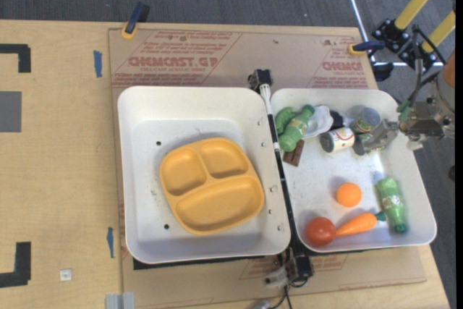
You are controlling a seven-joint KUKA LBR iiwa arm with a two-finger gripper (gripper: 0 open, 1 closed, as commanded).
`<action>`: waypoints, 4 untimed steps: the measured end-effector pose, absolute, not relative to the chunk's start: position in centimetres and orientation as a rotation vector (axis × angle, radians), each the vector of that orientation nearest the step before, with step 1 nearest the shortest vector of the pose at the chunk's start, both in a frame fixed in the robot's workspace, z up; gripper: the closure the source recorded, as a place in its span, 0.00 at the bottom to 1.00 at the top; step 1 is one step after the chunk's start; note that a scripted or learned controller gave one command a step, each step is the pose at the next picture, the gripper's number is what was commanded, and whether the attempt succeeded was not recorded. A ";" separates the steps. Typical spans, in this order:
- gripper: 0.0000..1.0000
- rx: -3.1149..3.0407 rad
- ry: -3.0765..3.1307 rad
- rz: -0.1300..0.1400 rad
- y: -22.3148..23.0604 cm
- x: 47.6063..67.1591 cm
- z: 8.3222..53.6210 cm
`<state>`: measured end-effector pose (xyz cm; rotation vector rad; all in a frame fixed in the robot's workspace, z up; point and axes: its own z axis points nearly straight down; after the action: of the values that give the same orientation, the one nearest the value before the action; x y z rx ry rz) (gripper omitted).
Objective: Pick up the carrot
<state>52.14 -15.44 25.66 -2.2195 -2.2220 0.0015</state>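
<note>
Near the front rim of the right bin (427,228), we see the carrot (357,224) touching a tomato (320,230). Open floor lies behind it. We cannot tell the state of the gripper (405,128), half cut off.

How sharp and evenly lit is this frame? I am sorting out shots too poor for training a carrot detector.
Camera view: light is even and soft, with faint shadows; the carrot and the yellow plate read clearly; the gripper at the right bin looks soft and dark; mild glare washes the white left bin; overall the frame is slightly grainy.
</note>
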 end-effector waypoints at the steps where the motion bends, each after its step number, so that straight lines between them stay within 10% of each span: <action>1: 0.00 -2.163 -2.276 0.000 -13.8 50.1 8.4; 2: 1.00 -2.165 -2.277 -0.003 -13.8 50.3 9.4; 4: 1.00 -1.669 -2.686 -0.006 -14.8 48.6 9.0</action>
<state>48.58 -14.76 9.02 -1.6694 -2.6863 -0.0060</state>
